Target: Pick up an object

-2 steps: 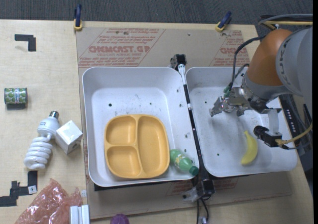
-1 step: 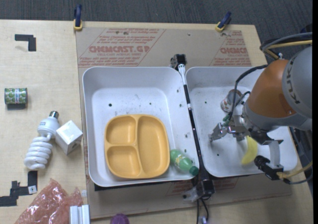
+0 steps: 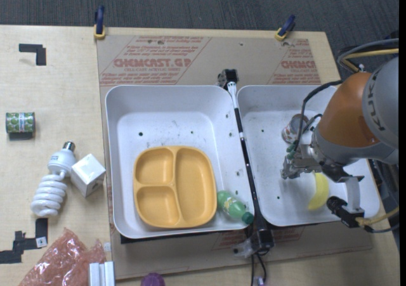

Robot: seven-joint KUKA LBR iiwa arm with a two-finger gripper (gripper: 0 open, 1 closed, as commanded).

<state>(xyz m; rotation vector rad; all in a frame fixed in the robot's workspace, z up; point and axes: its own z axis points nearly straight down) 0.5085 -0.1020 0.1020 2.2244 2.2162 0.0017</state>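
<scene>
We see the gripper [image 3: 290, 172] low over the right bin [image 3: 266, 113], just beside a yellow banana [image 3: 319, 192] on the bin floor; we cannot tell its state. The left bin [image 3: 127, 104] holds a yellow divided plate [image 3: 174, 186] and a green bottle [image 3: 233, 207].

- Arm [image 3: 374, 107]: rounded grey shell with part of dark lettering on it.
- Broad orange band [image 3: 346, 117] above the wrist.
- Black and yellow cables [image 3: 361, 55] looping near its upper side.
- Claw [image 3: 293, 167]: small, dark metal parts.
</scene>
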